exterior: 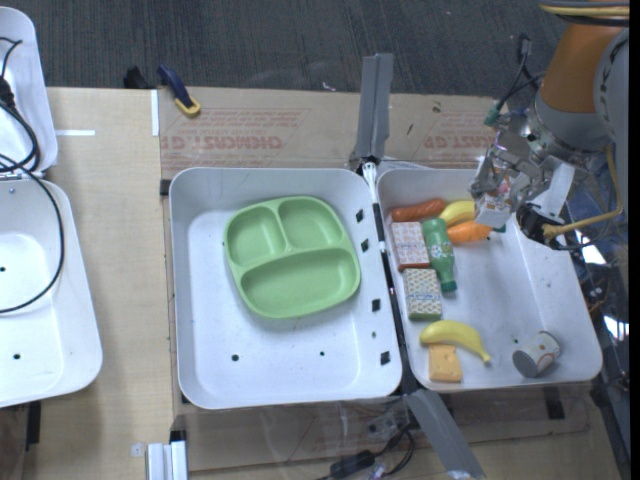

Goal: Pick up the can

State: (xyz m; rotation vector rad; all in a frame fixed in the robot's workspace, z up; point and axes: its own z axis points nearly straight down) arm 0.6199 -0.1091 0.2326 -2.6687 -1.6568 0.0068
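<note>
With the can [537, 353] lying tipped in the right bin's [560, 288] near right corner and the claw [497, 200], its opening not discernible, hung over the far edge, a rolled-away miss is risked.

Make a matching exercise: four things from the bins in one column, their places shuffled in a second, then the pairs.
Things
1. can
2. green divided plate
3. green bottle
4. whole banana

Places
A. left bin
B. right bin, near right corner
C. right bin, near edge, beside a yellow block
D. right bin, far half, beside the checkered boxes

Pairs: 1-B, 2-A, 3-D, 4-C
</note>
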